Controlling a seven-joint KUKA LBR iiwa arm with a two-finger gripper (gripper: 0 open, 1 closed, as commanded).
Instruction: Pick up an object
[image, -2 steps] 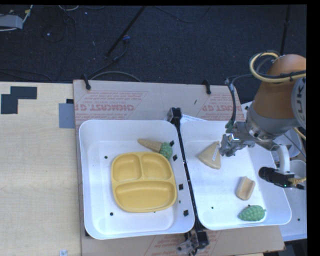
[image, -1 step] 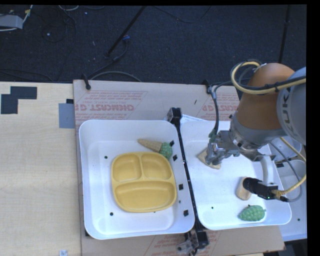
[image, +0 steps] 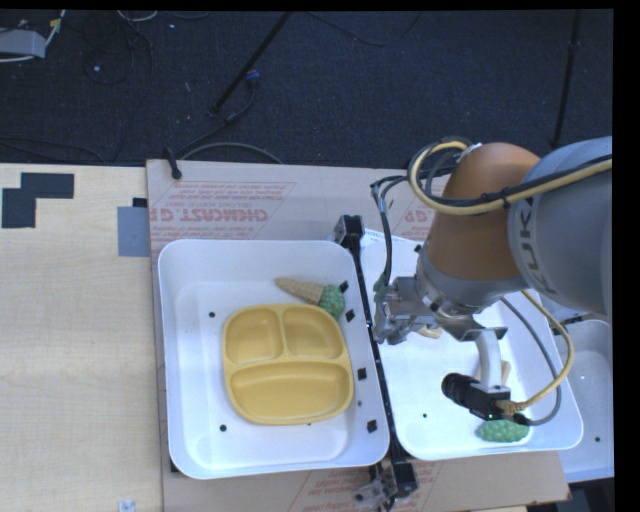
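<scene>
My gripper (image: 392, 325) hangs low over the left side of the right bin (image: 430, 445), close to the wall between the two bins. The arm's wrist covers most of it. A small green lumpy object (image: 503, 431) lies in the right bin's front right corner. Just right of the gripper a small tan piece (image: 431, 332) peeks out from under the wrist. In the left bin (image: 185, 400) a yellow divided plate (image: 288, 362) lies flat. A tan toy ice-cream cone with a green top (image: 312, 292) lies at the plate's far edge.
The arm's grey and orange body covers the back half of the right bin. Brown cardboard (image: 230, 205) lies under both bins, and pale wood bench (image: 70, 350) extends to the left.
</scene>
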